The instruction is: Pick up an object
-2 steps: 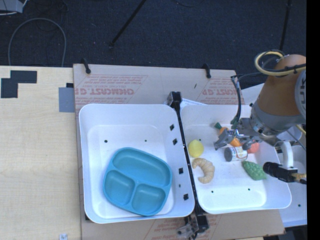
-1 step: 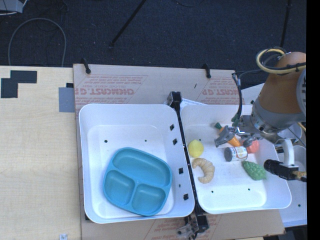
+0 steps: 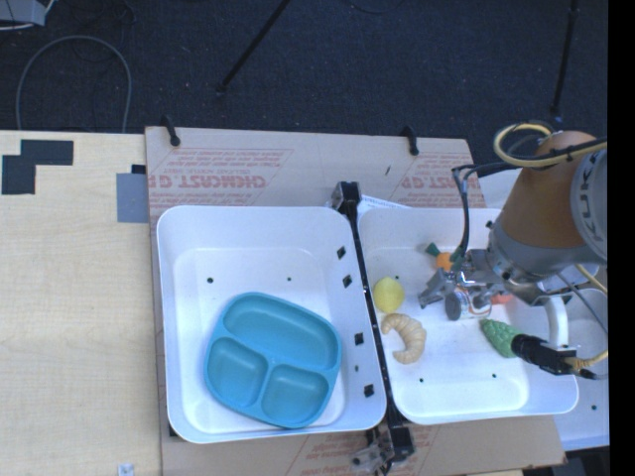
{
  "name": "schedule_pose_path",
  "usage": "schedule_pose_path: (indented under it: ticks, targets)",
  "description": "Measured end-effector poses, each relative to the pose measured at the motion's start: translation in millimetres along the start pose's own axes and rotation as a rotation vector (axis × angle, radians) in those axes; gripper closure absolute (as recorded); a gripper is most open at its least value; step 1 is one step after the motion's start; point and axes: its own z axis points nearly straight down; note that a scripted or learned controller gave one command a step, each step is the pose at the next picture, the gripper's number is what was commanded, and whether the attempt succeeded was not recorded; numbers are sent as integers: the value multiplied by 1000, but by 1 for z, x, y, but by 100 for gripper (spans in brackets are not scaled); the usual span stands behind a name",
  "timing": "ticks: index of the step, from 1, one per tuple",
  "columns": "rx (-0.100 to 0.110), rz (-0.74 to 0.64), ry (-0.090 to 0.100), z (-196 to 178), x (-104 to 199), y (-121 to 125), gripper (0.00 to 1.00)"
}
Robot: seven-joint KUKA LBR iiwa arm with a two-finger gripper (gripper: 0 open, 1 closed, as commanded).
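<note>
- Two shallow white bins sit side by side, the left white bin [image 3: 184,266] and the right white bin [image 3: 476,395].
- A big blue plastic tray with three parts [image 3: 274,359] lies in the left bin, near its front.
- The grey arm with the orange band [image 3: 544,206] comes in from the right, over the right bin.
- Its metal gripper [image 3: 444,299] is low in the middle of the right bin. The two fingers are spread apart and there is nothing between them.
- A small round yellow ball [image 3: 389,293] lies just to the left of the gripper, by the wall between the bins.
- A tan curved toy bun [image 3: 407,337] lies just in front of the ball.
- A little orange toy with a green tip [image 3: 440,258] lies near the gripper, toward the back.
- A green toy [image 3: 499,337] lies to the right of the gripper.
</note>
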Motion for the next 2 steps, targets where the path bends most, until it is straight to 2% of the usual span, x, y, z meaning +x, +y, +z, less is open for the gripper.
schedule_pose_path:
  ticks: [1, 2]
  targets:
    - [-25, -2, -6, 29, -8, 10, 0]
    - [-28, 2, -9, 33, -10, 11, 0]
